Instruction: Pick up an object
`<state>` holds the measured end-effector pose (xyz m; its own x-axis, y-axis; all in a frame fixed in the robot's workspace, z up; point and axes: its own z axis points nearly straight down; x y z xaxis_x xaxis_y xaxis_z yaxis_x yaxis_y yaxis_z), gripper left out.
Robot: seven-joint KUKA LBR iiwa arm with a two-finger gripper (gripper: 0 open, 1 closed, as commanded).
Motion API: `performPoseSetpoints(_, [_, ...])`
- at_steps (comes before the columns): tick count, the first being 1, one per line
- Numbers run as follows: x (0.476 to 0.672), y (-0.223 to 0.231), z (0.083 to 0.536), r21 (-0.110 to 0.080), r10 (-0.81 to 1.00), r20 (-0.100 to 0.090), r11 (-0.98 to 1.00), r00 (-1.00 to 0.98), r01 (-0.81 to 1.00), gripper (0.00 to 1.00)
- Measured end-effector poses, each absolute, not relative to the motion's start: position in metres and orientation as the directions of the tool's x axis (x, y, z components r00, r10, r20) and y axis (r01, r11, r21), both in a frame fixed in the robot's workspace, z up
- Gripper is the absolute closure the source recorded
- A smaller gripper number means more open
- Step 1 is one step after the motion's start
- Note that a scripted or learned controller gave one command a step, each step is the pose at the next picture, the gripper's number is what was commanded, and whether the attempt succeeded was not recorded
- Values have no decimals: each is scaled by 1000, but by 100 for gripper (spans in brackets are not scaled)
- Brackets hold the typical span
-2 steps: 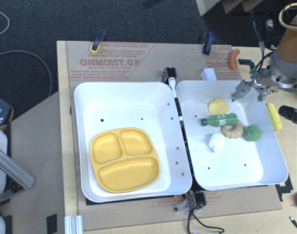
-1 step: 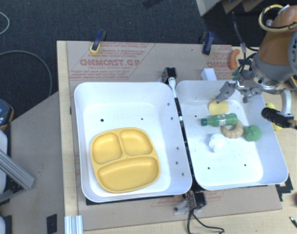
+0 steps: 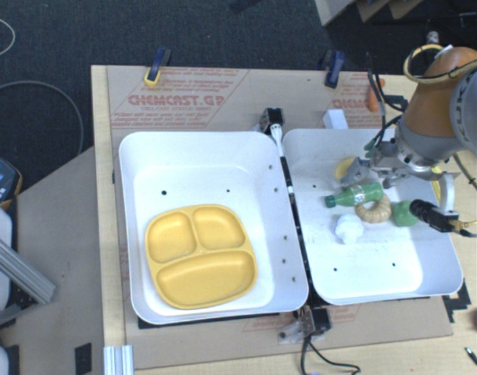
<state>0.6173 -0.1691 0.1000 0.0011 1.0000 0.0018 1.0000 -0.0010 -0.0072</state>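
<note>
The right bin (image 3: pixel 379 276) holds a small cluster of objects near its middle. A green bottle (image 3: pixel 353 197) lies on its side, with a tan ring-shaped piece (image 3: pixel 373 210) touching it on the right. A white lump (image 3: pixel 348 228) sits just in front of them, a yellow piece (image 3: pixel 346 167) just behind, and a green piece (image 3: pixel 403 216) to the right of the ring. My gripper (image 3: pixel 377 175) hangs low over the back of this cluster, right above the bottle and the ring. Nothing is visibly held.
The left bin (image 3: pixel 145 158) holds a yellow divided plate (image 3: pixel 199 254). A black divider with clamps runs between the bins (image 3: pixel 289 201). The arm's orange band (image 3: pixel 432 100) and wrist cover the right bin's back right corner.
</note>
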Motion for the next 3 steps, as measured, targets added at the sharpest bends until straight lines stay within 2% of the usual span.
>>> performPoseSetpoints(1, [666, -200, 85, 6, 1000, -2, 1, -1, 1000, 0])
performPoseSetpoints(2, [641, -162, 125, -1, 1000, 1, 3, -3, 1000, 0])
performPoseSetpoints(3, [626, -178, 83, -5, 1000, 1, -1, 1, 1000, 0])
